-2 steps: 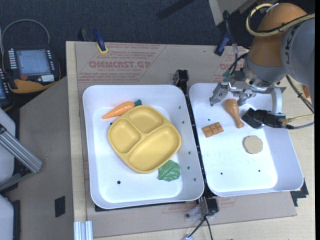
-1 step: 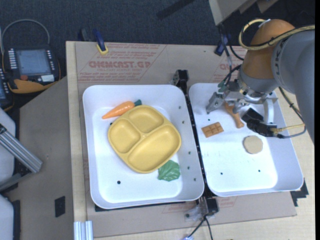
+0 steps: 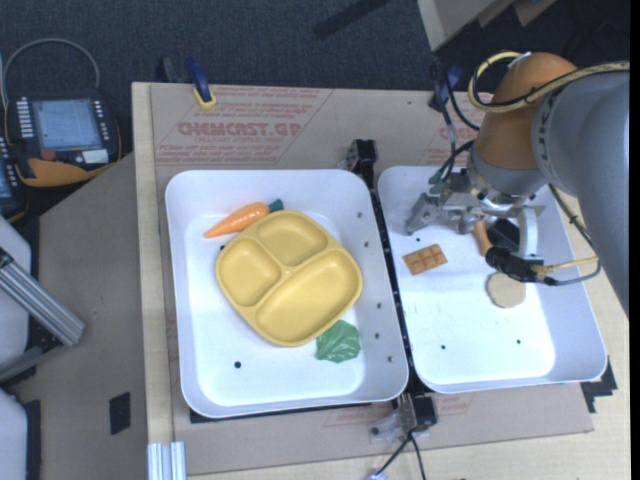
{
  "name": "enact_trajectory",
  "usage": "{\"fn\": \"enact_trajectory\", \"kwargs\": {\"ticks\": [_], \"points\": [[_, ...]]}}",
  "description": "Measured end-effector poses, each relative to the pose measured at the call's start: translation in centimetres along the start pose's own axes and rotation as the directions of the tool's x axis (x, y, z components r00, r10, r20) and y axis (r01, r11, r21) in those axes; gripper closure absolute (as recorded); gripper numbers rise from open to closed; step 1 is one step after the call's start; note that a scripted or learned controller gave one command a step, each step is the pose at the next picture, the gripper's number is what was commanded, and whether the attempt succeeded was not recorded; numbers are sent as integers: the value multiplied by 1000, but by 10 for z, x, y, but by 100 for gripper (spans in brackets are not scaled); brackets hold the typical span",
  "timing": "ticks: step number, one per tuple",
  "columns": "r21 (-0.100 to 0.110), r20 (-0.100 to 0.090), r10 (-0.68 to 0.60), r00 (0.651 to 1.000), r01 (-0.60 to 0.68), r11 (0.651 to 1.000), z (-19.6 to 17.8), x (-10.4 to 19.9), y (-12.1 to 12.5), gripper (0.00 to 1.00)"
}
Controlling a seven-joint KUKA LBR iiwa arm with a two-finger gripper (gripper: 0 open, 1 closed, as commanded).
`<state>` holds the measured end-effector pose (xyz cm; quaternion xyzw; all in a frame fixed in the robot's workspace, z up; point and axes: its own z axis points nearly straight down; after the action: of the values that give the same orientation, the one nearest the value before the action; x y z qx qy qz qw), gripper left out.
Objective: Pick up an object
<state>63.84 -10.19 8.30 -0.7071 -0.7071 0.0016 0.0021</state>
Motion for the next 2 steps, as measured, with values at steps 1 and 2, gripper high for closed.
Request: {"fn": "enact_trajectory", "kwargs": {"ticks": [1,2], "points": [[-5,1,0,1000,0,1000,-13,0,1,100],[-14,3,-1,1000,1,1000,-70,-1,13,100]]}}
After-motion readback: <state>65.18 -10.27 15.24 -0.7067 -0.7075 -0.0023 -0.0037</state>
